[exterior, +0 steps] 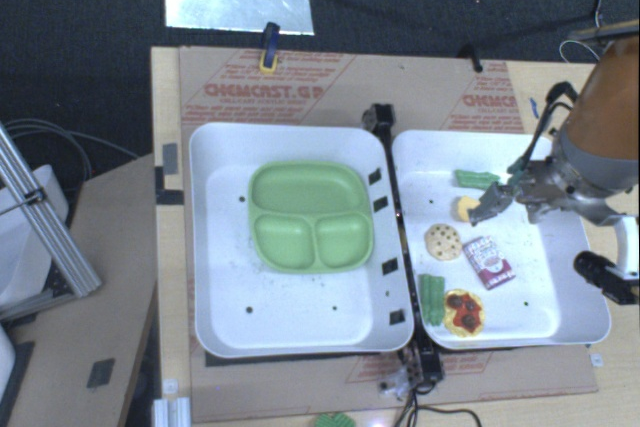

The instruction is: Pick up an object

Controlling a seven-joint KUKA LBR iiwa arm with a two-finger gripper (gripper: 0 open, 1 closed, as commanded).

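Note:
The right bin (560,315) holds several small items. A green bean-like piece (476,179) lies at the back, and a yellow piece (465,208) sits just in front of it. A round cookie (442,241) lies left of a dark red packet (488,262). A green strip (431,299) and a small pizza slice (464,311) rest near the front left corner. My gripper (493,205) hangs low over the bin, right beside the yellow piece and just above the packet. I see nothing clearly between its dark fingers.
A green divided plate (305,177) lies in the left bin (215,295). The arm's grey and orange body (605,130) covers the right bin's far right side. A black divider with clips (392,215) runs between the bins.

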